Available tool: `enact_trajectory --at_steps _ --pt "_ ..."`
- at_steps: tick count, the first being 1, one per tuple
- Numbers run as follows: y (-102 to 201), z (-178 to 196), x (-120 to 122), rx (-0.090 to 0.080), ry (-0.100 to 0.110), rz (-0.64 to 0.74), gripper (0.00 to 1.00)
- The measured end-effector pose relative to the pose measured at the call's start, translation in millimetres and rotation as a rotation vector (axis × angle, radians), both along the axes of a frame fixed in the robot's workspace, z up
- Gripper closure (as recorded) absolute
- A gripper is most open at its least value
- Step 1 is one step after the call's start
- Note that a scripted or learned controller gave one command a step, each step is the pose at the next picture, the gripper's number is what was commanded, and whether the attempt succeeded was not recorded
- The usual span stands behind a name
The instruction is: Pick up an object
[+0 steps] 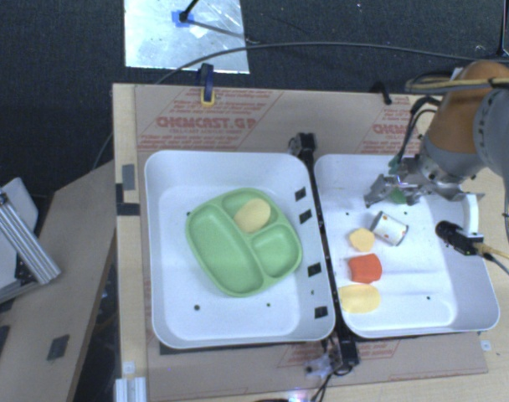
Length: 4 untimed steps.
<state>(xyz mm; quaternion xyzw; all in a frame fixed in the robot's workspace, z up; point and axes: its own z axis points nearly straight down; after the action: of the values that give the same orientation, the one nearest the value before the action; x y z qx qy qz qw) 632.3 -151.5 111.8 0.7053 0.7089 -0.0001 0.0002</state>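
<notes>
Claw [387, 193] low over the right shallow white bin [470, 306], near its back edge.
Whether it is spread cannot be told; a small green object [398, 196] sits at its tips.

The arm [489, 132] is grey with an orange band, cables trailing, ending in a metallic claw [387, 191].

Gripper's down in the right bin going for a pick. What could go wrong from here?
1. The gripper sits over the bin's upper part, apart from the small can; it may close on nothing.
2. The can lies on its side and could roll away.
3. The can touches the yellow piece, so a grasp may nudge both.
</notes>
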Motion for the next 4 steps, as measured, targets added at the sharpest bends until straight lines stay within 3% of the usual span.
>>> enact_trajectory --at_steps 1,2,4 --pt "0 -28 0 0.000 0.001 -0.001 0.00" --pt "0 -15 2 -0.001 -0.004 0.001 1.00" --pt "-1 74 6 -0.001 -0.007 0.000 1.00"
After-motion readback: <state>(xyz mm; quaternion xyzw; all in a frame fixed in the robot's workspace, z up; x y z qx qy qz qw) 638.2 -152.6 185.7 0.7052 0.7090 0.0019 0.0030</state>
